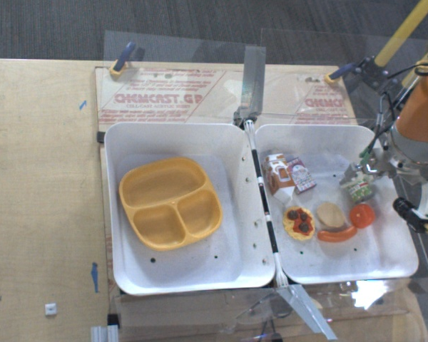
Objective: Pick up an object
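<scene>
The two shallow white plastic bins (121,155) sit side by side on the pale wooden bench (36,191). The left bin, well away from the gripper, holds a yellow three-compartment plastic tray (170,201). The grey arm with its orange band (419,112) reaches into the right bin, and its two-finger gripper (359,178) sits low at that bin's right side. A small green-and-white speckled object (359,190) lies right at the fingertips, apparently touching them; whether they are spread or pinching it cannot be told. Just below the fingers is a red tomato-like ball (362,215), then a tan bread-shaped piece (331,216), a red sausage (336,234) and a small round berry tart (299,223). Left of the fingers lies a brown-and-white carton (279,174) with a purple packet (300,174)
</scene>
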`<state>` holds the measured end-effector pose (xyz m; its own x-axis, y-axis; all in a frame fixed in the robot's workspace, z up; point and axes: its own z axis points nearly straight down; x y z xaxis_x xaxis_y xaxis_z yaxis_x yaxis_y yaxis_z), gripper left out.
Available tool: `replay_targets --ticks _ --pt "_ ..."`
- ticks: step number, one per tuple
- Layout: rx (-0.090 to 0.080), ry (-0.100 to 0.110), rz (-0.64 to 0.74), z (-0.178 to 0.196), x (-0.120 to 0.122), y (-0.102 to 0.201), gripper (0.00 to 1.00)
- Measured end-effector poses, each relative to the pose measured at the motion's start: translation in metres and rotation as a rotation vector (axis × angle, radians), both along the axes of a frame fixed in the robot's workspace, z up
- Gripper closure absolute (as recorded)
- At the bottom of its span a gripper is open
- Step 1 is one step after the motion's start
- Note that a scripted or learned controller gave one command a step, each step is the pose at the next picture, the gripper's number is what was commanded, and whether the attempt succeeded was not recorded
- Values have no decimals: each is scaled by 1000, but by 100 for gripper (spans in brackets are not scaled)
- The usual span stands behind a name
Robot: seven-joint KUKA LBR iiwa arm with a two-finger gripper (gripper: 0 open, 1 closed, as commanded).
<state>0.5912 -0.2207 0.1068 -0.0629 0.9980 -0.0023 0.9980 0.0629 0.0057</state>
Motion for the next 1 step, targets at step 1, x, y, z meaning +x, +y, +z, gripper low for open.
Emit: replay_targets --ticks 1 --pt "2 3 -137 87 4 58 100"
